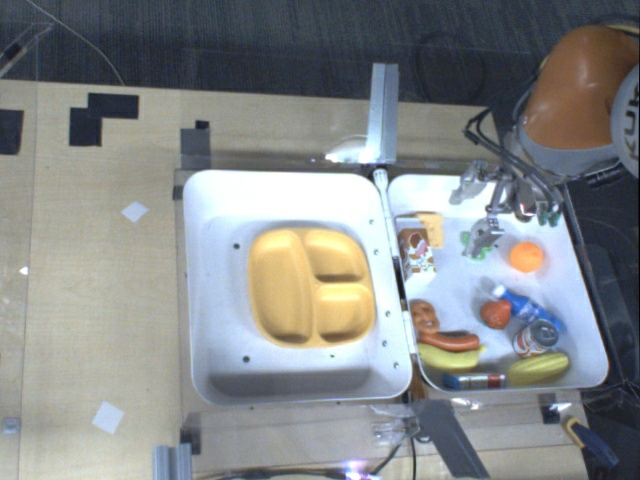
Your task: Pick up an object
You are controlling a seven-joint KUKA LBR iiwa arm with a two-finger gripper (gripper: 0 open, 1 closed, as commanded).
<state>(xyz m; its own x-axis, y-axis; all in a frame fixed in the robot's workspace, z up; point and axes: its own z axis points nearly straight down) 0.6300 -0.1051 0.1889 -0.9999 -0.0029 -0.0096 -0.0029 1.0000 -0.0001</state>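
Note:
The right bin (590, 298) holds several small objects. My gripper (486, 238) hangs low over its upper middle, reaching in from the orange-banded wrist (575, 88) at the top right. A small green item (482, 253) peeks out right under the gripper; whether they touch I cannot tell. An orange ball (527, 257) lies just right of the gripper. Left of it are a tan block (429, 228) and a printed snack packet (416, 251). Nearer the front lie a red-brown fruit (496, 314), a blue bottle (525, 305) and a can (534, 337).
Along the right bin's front edge lie two yellow bananas (446, 356) (539, 368), a sausage (455, 341), a brown pastry (424, 316) and a marker (474, 380). The left bin (215, 268) holds a yellow compartment tray (308, 286). A metal post (384, 113) stands behind the bins' divider.

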